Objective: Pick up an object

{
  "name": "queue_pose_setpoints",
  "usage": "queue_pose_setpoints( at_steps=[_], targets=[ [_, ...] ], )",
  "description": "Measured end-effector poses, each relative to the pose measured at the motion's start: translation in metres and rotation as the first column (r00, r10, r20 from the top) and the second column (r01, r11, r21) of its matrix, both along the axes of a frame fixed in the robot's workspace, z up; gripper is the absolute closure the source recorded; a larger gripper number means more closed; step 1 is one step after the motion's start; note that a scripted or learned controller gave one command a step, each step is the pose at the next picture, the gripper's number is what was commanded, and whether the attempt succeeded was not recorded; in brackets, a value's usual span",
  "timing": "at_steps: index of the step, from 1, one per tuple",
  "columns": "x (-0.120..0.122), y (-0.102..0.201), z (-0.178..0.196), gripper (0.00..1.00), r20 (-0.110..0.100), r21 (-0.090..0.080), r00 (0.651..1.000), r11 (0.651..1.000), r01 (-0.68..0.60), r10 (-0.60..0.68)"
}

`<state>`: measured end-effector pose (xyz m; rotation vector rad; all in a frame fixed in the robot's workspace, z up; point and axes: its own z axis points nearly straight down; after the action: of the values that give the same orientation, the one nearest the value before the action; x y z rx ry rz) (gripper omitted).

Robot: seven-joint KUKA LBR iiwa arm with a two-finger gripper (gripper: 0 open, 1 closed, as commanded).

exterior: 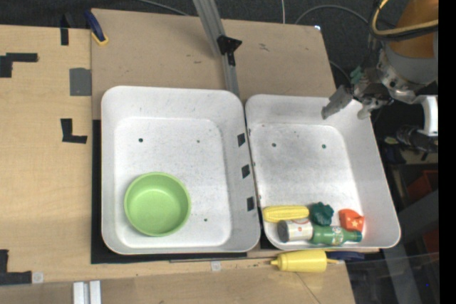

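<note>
A round light-green plastic bowl (157,203) is seated upright in the near left corner of the left shallow white bin (171,100). The rest of that bin's floor is marked with fine dark specks.

The right shallow white bin (299,110) is set directly beside the left bin, the two rims meeting along the centre line. A slanted grey metal pole (206,3) is seen running from the top of the view down to the junction of the two bins.

The candidate objects are grouped along the near wall of the right bin. A yellow toy corn cob (286,213) is laid on its side, with a small dark-green lumpy object (322,211) just beside it. Below these, a white-and-red cylindrical container (296,231) and a green bottle (335,236) are laid end to end. An orange-red object (351,221) is placed against the right wall. A yellow squeeze bottle (302,261) is laid outside the bin, on the bench, just beside its near rim.

The two-finger gripper (350,102) is positioned above the far right rim of the right bin, well apart from the grouped objects. Nothing is seen between the fingers; the jaws appear to be apart, though the view is poor here.
</note>
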<state>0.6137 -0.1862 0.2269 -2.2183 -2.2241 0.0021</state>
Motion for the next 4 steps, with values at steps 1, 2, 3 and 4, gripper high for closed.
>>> queue_pose_setpoints(
  at_steps=[1,2,3,4],
  targets=[
    [0.000,0.000,0.000,0.00,0.000,0.000,1.000,1.000,0.000,0.000],
    [0.000,-0.009,-0.058,0.00,-0.006,0.000,1.000,1.000,0.002,-0.002],
    [0.007,-0.010,-0.118,0.00,-0.005,0.000,1.000,1.000,0.000,0.000],
    [0.007,-0.009,-0.140,0.00,-0.002,-0.001,1.000,1.000,0.000,0.000]
  ],
)
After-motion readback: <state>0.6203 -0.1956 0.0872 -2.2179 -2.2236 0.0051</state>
